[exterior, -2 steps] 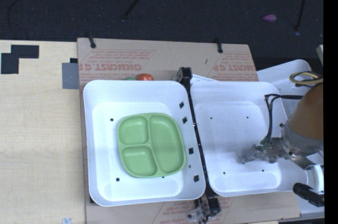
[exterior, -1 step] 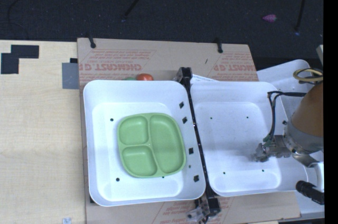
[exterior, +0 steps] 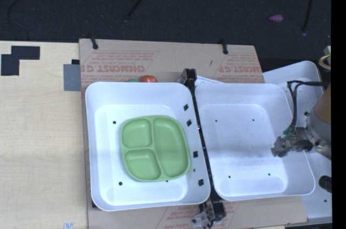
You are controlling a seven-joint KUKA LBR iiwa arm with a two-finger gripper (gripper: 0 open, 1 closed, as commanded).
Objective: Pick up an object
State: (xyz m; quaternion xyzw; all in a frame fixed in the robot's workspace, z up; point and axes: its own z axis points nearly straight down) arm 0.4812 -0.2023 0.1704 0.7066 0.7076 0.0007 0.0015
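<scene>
A light green plate with three compartments lies flat in the left white bin. My gripper is at the right side of the right white bin, low over its floor near the right wall. The arm reaches in from the right edge. Nothing shows between the fingers. The plate is far to the left of the gripper, across the divider between the bins.
A small red and green object sits behind the left bin's back rim on the cardboard sheet. Black clips join the bins at the middle. A wooden bench top extends to the left.
</scene>
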